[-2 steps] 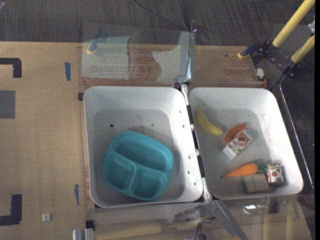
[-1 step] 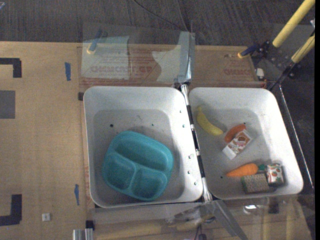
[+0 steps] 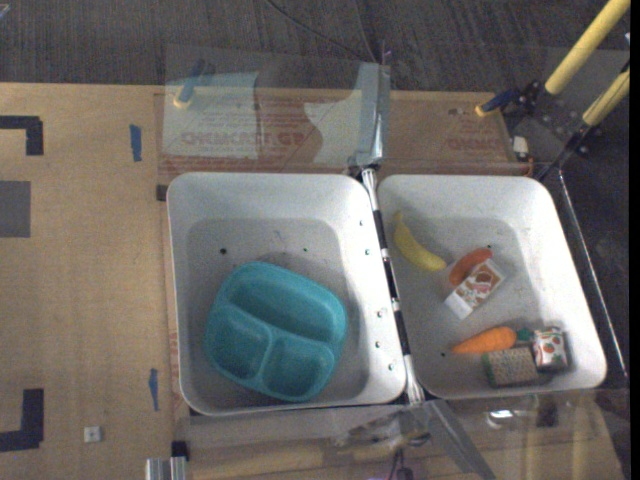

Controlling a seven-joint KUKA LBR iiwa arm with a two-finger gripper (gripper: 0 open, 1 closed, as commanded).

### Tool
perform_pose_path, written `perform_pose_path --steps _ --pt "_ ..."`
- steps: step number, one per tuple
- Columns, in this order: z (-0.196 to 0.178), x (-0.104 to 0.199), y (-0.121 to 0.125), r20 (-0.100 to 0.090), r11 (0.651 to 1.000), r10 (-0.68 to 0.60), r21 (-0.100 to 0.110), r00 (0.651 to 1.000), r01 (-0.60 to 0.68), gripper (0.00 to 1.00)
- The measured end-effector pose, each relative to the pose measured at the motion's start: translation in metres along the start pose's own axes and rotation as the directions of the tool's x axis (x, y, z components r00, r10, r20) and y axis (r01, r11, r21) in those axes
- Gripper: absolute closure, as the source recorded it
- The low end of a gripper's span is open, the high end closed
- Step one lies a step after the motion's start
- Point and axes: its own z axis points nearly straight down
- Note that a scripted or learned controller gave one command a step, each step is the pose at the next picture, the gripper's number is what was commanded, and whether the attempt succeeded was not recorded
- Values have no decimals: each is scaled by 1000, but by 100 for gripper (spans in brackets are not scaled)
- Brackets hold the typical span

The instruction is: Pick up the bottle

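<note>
1. Cardboard-covered bench, two white bins; right bin (image 3: 560, 230).
2. The bottle (image 3: 475, 282), I judge, lies there tilted, between the banana (image 3: 417, 247) and the carrot (image 3: 483, 341).
3. I can't tell the gripper's state; I'd close across the bottle's narrow width.

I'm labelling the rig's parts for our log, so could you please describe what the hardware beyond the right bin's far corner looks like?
Two round yellow rods slant in from the upper right and meet a dark metal bracket. A small blue clamp with a yellowish tip sits beside it, past the right bin. No markings are legible on them.
</note>
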Motion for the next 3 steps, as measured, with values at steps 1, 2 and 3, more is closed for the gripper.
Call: perform_pose_path --steps 1,2,3 --pt "-11 0 2 5 1000 -2 -3 1000 2 100" --pt "-21 0 3 11 1000 -4 -7 1000 4 100" --pt "-32 0 5 16 1000 -6 -10 1000 6 100"
